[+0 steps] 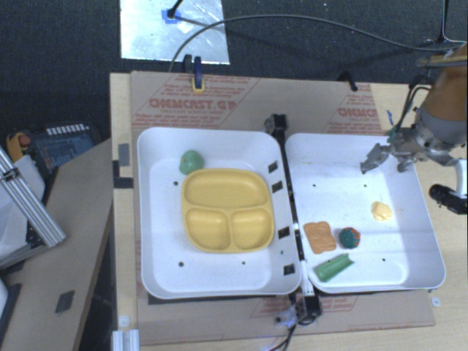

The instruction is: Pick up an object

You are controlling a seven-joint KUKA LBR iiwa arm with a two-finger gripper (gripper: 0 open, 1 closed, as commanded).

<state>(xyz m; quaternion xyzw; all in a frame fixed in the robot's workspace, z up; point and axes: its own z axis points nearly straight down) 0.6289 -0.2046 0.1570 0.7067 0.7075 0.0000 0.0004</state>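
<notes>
We see the gripper (387,159) over the right bin (409,269), fingers spread and holding nothing — the yellow lump (381,211) lies below it, near the orange piece (319,236). The surface (124,123) sits on dark carpet (58,50).

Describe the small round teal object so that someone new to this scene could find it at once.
Start at the right white bin and go to the cluster of items near its front edge. The small teal ball with a reddish patch sits between the flat orange piece and the pale yellow lump; it is the cluster's sole round, dark one.
</notes>
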